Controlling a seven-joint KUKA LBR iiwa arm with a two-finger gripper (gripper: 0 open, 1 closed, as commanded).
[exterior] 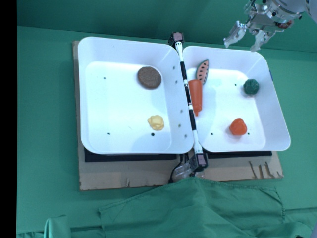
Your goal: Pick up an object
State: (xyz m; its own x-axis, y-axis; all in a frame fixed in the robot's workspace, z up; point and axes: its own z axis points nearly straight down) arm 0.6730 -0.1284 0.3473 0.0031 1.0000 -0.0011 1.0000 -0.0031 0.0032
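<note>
White plastic bins are sitting side by side, and we are seeing the gripper (244, 39) hanging above the far rim of the right bin (277, 128), its two fingers spread apart with nothing between them. Inside that bin we are finding an orange carrot (196, 96) and a watermelon slice (202, 71) by the left wall, a green ball (251, 87) and a red-orange piece (237, 127). The left bin (99, 133) is holding a brown disc (149, 78) and a yellow lump (156, 122).
</note>
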